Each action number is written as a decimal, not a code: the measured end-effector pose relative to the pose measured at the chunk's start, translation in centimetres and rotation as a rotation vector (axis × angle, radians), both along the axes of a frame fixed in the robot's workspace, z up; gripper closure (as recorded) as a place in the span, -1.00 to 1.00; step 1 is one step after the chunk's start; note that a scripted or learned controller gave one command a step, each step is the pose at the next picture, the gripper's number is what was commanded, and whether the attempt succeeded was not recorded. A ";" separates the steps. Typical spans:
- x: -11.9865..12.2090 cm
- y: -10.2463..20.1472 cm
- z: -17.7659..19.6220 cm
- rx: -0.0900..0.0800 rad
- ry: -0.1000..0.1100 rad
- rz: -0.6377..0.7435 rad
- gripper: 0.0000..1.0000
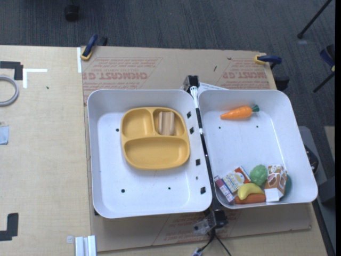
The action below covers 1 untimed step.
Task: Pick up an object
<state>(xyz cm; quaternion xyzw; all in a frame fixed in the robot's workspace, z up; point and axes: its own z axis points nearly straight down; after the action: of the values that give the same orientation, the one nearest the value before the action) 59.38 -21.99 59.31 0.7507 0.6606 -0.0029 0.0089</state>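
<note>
Carrot point(237, 112) lies alone near far wall of right bin point(298, 137). Toy food pile point(254, 184) packed in its near corner. Left bin point(101, 159) holds yellow divided tray point(154, 154) with a wooden block point(166, 124). Claw state: can't tell.

Left bin point(106, 196): tray point(155, 138) fills upper middle, floor around it free. Right bin point(290, 121): carrot point(238, 112) up top, toy pile point(254, 184) crowds near corner, middle open.
</note>
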 end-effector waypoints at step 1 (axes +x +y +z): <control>0.1 0.0 0.9 -0.002 -0.002 0.003 1.00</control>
<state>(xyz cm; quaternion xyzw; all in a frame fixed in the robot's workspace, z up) 59.51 -21.96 60.19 0.7496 0.6619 -0.0029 0.0101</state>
